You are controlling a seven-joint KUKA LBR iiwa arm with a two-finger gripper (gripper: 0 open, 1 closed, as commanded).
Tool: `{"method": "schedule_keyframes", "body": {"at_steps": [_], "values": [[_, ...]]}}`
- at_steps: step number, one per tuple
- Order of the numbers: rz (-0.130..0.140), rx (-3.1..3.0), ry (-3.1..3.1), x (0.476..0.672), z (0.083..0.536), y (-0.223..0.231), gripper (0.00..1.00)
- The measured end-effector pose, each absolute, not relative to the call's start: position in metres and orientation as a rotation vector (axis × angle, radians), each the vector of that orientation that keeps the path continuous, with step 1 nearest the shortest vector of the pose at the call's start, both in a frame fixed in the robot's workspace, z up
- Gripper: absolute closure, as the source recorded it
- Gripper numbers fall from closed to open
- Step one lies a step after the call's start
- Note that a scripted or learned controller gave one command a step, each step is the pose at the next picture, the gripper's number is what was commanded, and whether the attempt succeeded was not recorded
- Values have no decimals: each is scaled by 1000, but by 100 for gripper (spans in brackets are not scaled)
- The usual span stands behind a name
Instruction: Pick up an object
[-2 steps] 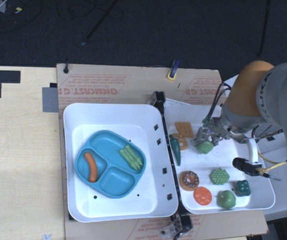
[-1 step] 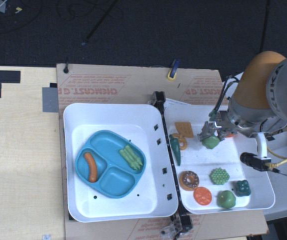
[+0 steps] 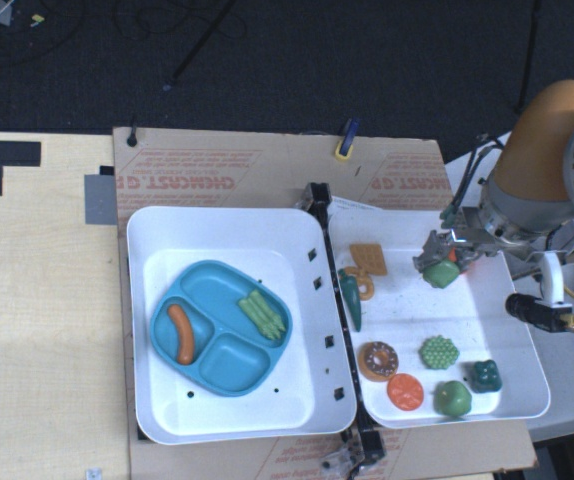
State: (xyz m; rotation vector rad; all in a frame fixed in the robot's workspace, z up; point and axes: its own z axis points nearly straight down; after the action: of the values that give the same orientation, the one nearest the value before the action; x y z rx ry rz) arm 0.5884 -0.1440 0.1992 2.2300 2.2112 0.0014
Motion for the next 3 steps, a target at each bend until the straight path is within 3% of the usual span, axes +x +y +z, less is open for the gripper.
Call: {"method": "schedule_keyframes", "body": {"at_steps": [1,3], "values": [[1,2225,2217,589,229,-145,100],[-2,2222,2228,557,227,-53,100]]}}
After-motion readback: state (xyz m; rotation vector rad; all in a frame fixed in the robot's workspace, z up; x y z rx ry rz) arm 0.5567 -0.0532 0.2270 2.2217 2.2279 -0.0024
